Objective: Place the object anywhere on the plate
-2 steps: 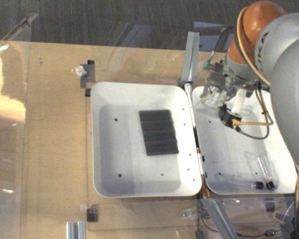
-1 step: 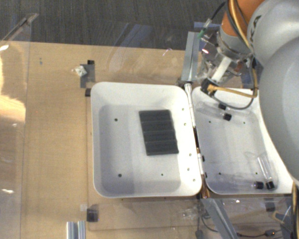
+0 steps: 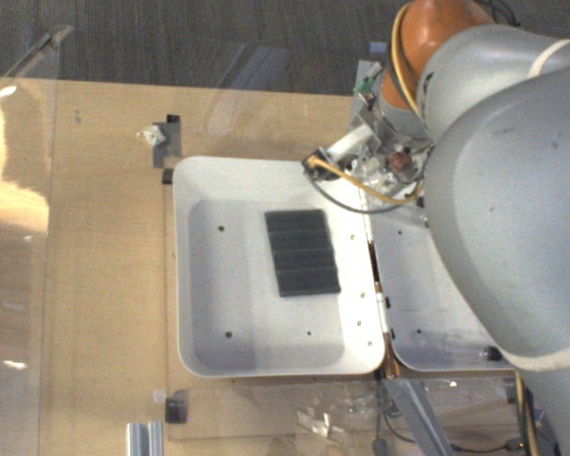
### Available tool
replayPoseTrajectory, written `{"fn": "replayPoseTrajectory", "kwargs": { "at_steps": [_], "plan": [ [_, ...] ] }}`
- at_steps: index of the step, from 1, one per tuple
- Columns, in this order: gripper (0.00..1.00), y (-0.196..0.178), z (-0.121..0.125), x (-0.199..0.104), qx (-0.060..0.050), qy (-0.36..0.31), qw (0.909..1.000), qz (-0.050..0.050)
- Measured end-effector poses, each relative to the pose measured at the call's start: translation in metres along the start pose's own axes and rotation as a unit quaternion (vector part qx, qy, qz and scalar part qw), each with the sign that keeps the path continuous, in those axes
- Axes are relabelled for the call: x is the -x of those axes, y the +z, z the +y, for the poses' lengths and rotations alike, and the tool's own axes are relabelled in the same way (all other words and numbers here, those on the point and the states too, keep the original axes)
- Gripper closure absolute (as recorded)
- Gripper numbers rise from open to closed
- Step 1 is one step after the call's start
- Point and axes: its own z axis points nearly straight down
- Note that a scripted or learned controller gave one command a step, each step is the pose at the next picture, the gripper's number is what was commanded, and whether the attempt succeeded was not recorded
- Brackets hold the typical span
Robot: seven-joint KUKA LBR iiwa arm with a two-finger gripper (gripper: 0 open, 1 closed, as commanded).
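A dark ribbed rectangular plate [image 3: 303, 252] is seen flat in the left bin [image 3: 199, 340] (near centre). The gripper [image 3: 380, 164] is located over the bins' shared top edge; jaw state cannot be told, largely hidden by the arm [image 3: 513, 188].

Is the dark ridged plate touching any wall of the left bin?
Apart. The camera view shows the dark ridged plate lying on the left bin's floor, with white floor visible around all four sides.

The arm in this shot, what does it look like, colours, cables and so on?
The arm is bulky, with smooth, rounded light-grey casing, and an orange band sits above the wrist. At the wrist there is exposed metal hardware with a yellowish cable and darker wires looping around it.
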Motion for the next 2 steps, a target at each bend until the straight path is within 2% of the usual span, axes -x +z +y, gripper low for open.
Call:
{"fn": "replayPoseTrajectory", "kwargs": {
  "at_steps": [1,2],
  "plan": [
    [1.00,-0.072,-0.060,-0.002,0.001,-0.227,0.9740,0.003],
    [1.00,-0.025,-0.121,-0.037,0.000,-0.115,0.9934,0.001]
  ]
}}
